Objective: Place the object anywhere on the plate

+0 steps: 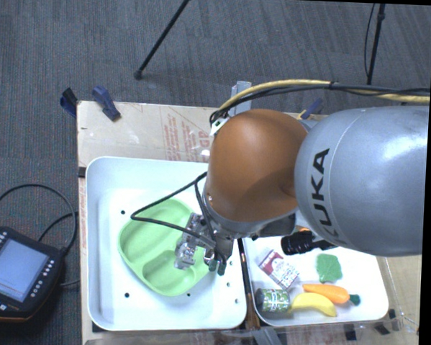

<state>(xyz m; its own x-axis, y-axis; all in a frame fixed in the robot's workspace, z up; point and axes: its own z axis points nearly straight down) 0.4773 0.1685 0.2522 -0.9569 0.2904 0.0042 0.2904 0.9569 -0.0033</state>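
Observation:
A light green plate (148, 250) with divided sections lies in the left white bin (99, 198). My gripper (201, 258) hangs over the plate's right edge, under the orange band of the arm (255, 170). A small grey, shiny piece (185, 256) shows just below the wrist, over the plate's right section. I cannot tell if it is an object or part of the gripper. The arm's bulk hides the area behind it.
The right bin (378, 296) holds a red and white box (277, 268), a green can (272, 300), a banana (314, 303), a carrot (327, 291) and a green leafy toy (329, 266). A black cable (159, 207) loops over the plate. A pendant (16, 272) lies on the floor at left.

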